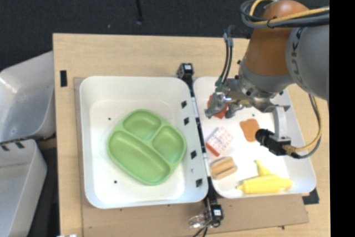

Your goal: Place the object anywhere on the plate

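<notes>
My end effector (217, 106) hangs low over the right bin (302, 175), at a red object (218, 110); I cannot tell whether it grips it. The green plate (146, 145) lies in the left bin (100, 186). Nearby lie a corn cob (264, 184) and a bun (223, 167).

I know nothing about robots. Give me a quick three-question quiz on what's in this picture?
1. True or false: the green plate lies in the left bin.
2. Which item lies nearest the front edge of the right bin? A) yellow corn B) orange piece C) red-and-white packet
3. Fill in: the pincer hovers over the ____ bin, beside a red item.

Key: 1 true; 2 A; 3 right.
</notes>
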`<control>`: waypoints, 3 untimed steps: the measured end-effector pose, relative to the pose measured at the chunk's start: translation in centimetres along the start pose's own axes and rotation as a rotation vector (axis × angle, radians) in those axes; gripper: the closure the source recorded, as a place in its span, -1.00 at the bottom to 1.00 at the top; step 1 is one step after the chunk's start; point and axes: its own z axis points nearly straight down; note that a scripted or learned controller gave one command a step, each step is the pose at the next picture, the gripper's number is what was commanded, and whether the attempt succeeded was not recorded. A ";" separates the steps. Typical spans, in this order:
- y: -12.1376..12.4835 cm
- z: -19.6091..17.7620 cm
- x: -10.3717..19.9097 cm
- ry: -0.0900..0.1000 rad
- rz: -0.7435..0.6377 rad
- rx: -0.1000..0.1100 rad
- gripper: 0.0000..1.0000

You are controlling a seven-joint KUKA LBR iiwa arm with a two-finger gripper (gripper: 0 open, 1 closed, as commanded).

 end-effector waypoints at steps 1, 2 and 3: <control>1.8 -0.1 4.7 0.000 -0.001 -0.003 1.00; 3.1 -0.1 10.8 0.001 -0.002 -0.003 1.00; 3.3 1.2 15.6 0.000 -0.001 -0.002 1.00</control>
